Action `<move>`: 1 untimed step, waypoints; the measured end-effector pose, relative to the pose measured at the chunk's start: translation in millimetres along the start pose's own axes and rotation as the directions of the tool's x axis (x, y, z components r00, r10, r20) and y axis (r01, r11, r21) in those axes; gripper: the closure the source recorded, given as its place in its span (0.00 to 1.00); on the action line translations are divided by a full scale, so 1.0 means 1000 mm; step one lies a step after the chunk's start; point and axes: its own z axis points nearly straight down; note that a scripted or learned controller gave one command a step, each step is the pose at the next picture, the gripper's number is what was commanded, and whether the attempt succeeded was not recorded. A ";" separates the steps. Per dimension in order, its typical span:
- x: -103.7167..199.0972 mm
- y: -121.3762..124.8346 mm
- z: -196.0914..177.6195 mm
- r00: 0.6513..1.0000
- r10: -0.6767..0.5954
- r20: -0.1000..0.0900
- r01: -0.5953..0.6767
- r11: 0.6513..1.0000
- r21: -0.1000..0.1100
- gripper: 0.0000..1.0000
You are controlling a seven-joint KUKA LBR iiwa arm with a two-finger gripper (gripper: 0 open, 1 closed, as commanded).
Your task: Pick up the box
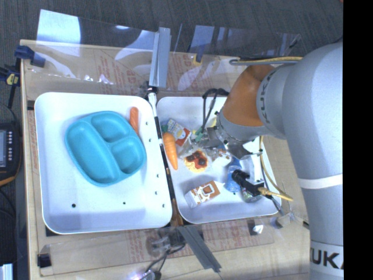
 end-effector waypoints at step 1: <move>-0.026 0.055 -0.044 1.000 -0.021 0.001 0.021 1.000 -0.007 0.00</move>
